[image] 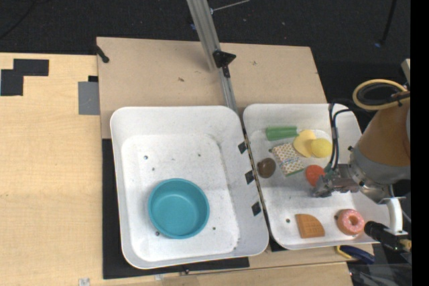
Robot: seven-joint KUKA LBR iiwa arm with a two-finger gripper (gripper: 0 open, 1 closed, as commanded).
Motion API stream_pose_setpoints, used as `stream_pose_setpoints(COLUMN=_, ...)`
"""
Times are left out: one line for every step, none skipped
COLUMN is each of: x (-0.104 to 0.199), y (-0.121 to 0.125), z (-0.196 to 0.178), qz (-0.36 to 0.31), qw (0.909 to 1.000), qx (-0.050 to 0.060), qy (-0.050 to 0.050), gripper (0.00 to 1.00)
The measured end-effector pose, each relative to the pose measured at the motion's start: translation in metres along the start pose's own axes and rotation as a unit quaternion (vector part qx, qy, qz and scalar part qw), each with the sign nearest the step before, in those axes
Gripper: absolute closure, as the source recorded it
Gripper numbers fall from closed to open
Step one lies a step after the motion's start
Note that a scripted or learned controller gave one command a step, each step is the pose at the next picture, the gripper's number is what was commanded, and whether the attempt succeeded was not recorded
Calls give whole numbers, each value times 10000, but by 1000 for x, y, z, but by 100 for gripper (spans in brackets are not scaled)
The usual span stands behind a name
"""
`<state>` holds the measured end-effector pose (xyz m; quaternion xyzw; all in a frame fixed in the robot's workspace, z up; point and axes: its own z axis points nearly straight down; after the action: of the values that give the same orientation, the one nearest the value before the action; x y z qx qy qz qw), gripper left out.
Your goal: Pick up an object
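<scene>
Your pincer (pixel 323 188) hangs low in the right bin (pixel 289 235); you cannot tell its state. Touching its upper left, a red ball (pixel 314 174), too round for any long axis.

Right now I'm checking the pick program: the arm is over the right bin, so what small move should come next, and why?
Probably a short descent onto the red object. The gripper sits low in the right bin, right beside that object, closer to it than to the pink donut or the orange piece. I cannot see anything held.
</scene>
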<state>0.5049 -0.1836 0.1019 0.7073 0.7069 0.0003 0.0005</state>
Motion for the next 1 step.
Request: stream_pose_setpoints(x=4, y=-5, z=-45, qz=-6, qw=10000, qx=-10, qy=-3, gripper=100)
